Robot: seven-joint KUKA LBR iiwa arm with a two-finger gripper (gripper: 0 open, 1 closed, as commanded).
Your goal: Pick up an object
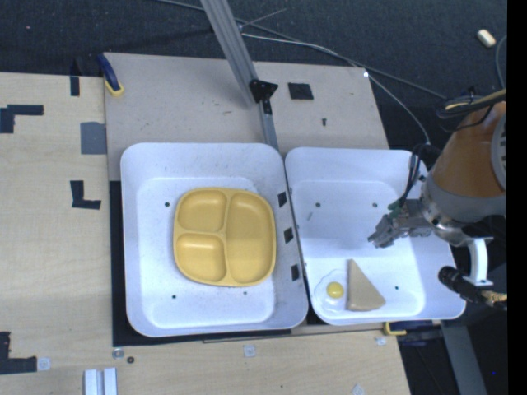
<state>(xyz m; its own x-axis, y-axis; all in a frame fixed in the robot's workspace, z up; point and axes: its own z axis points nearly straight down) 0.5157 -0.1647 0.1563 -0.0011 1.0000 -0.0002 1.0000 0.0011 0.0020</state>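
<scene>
Two shallow white bins sit side by side on the pale surface (49, 220). The left bin (140, 245) holds a yellow divided plate (224, 237), lying flat near the middle of its floor, with three compartments showing: one long one on the side toward the right bin and two smaller ones on the far side.

Taking the right bin (346, 171) as the landmark, the things to be picked lie in its near corner, on the side closest to the left bin. There is a tan wedge (362, 288), a flat triangular piece with its point aimed toward the far wall of the bin. Just beside it, toward the left bin, rests a small yellow ball (334, 290) on what looks like a pale round disc; whether the ball touches the wedge is hard to make out.

The arm (469, 163) comes in over the right bin's outer wall, its orange band showing above the grey wrist. The gripper (384, 235) hangs over the bin's floor, roughly mid-way along it and toward the outer wall, apart from the wedge and further back in the bin than it. From here the dark fingers blur together, so I cannot tell whether they are spread or pressed together, and I see nothing between them.

Beyond the bin's far wall, a grey metal bar (230, 39) slants across the surface, and thin cables (329, 52) trail over the dark floor.
</scene>
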